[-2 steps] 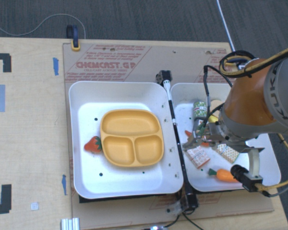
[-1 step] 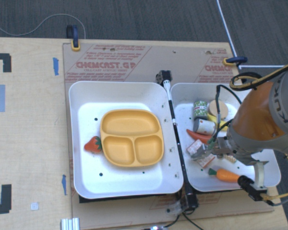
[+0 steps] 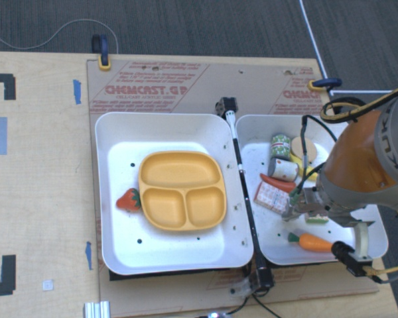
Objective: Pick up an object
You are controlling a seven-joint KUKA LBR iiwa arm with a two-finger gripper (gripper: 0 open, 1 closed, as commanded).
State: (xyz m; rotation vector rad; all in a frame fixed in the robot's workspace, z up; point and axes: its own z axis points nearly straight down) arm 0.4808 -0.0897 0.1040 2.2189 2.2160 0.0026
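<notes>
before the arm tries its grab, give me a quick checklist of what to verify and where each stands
1. Gripper is over the right bin, where the loose items are: ok.
2. Something held between the fingers: cannot tell, the wrist hides them.
3. Target close by: ok, the flat red and white packet lies just beside the gripper.
4. Toy carrot lies apart, near the front wall: ok.
5. Crowding: not ok, the can and other items cluster at the back.
6. Left bin holds the yellow divided plate and strawberry, out of the way: ok.
</notes>
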